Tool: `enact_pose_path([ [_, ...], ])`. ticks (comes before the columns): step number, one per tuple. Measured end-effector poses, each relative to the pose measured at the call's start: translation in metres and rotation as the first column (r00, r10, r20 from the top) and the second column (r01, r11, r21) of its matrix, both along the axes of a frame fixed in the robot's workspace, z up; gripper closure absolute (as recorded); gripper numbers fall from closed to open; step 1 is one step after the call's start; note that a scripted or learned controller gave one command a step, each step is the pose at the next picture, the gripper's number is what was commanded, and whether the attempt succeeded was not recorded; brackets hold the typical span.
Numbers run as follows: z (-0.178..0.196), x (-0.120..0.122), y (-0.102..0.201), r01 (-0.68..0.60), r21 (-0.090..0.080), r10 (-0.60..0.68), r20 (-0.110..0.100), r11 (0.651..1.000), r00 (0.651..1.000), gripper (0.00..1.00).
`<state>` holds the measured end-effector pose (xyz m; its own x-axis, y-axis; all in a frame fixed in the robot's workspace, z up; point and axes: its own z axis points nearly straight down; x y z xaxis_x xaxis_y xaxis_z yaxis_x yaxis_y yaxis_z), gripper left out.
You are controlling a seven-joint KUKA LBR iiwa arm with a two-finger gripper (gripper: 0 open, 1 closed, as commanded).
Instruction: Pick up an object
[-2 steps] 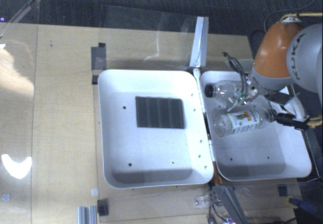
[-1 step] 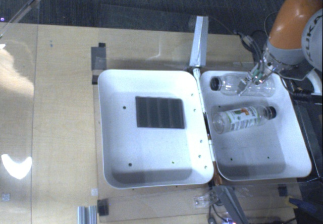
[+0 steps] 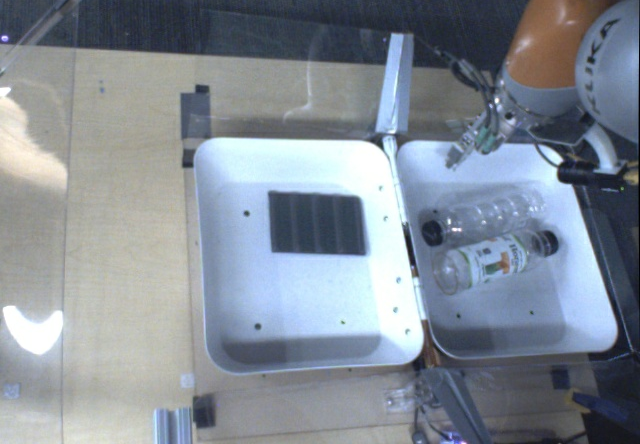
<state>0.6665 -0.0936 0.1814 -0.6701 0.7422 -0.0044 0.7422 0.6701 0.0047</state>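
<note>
Two clear plastic bottles side by side in the right bin (image 3: pixel 580 327): black-capped bottle (image 3: pixel 485 216) behind, labelled bottle (image 3: pixel 497 259) in front, touching or nearly so. Gripper (image 3: pixel 478 140) high over the bin's back edge, nothing between the fingers (opening impossible to judge). Best bet: descend on the labelled bottle, jaws across its width, clear of the neighbour. Left bin (image 3: pixel 220 182): dark ribbed pad (image 3: pixel 317 223).

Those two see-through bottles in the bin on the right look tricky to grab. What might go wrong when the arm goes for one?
The two clear bottles lie on their sides, touching, so fingers closing on one may nudge or roll the other. Both look round and smooth and could slip out. The gripper hangs over the right bin's far rim, so a descent there might hit the edge.
</note>
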Motion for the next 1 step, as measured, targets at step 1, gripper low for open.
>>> enact_pose_path([
  [1,0.0001,0.0000,-0.0001,0.000,0.000,0.000,0.000,1.000,1.000,0.00],
])
